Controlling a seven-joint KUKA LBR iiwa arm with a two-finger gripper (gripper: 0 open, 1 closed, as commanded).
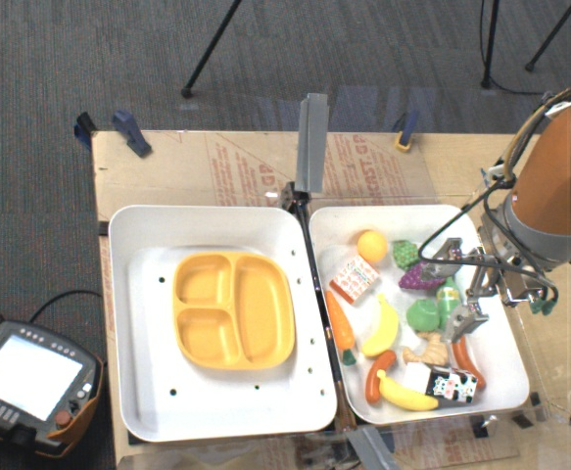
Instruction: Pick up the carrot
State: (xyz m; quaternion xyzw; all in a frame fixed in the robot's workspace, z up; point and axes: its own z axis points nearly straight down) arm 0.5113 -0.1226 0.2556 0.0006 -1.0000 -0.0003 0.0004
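Observation:
The carrot (339,321) is orange with a small green tip. It lies along the left wall of the right bin (513,355), pointing towards the front. My gripper (454,290) hangs over the right half of that bin, well to the right of the carrot. Its two fingers (466,319) stand apart, so it is open. It is above a green toy (425,313) and purple grapes (421,278). A banana (383,327) lies between the carrot and the gripper. Nothing of the carrot is between the fingers.
The right bin also holds an orange ball (371,246), a red-and-white box (354,279), a broccoli piece (405,254), a second banana (405,395), sausages (375,380) and a black-and-white carton (452,385). A yellow divided plate (234,309) sits in the left bin (138,360).

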